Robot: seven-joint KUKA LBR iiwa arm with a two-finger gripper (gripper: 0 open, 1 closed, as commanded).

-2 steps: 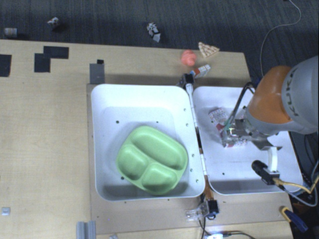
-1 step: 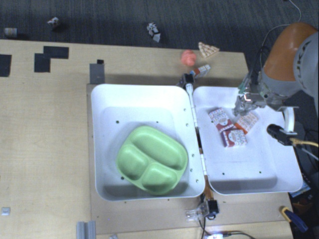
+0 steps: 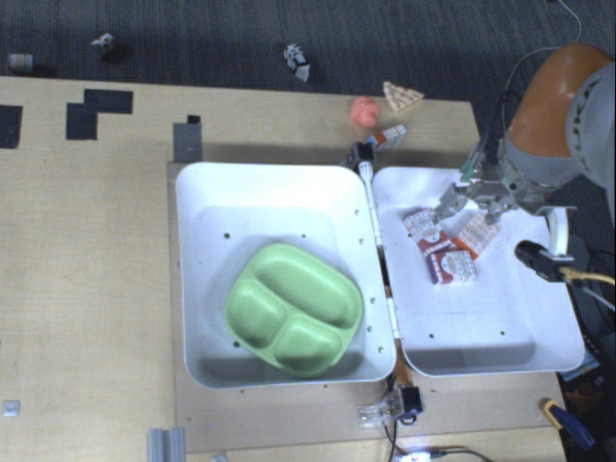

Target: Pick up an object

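Note:
A green divided plate (image 3: 294, 306) lies in the left bin (image 3: 207, 258). In the right bin (image 3: 500, 345) lie several red-and-white packets (image 3: 445, 253) in a loose cluster near the middle. My gripper (image 3: 474, 200) hangs over the upper part of the right bin, just above and to the right of the packets. Its fingers spread apart, with one tip close to a packet's edge. Nothing is seen held between them.
An orange ball (image 3: 364, 112), a wedge-shaped toy (image 3: 402, 95) and a small red-and-white tube (image 3: 385, 140) lie on the bench behind the bins. Black blocks (image 3: 96, 109) sit at the bench's back left. Small bits lie on the dark floor beyond.

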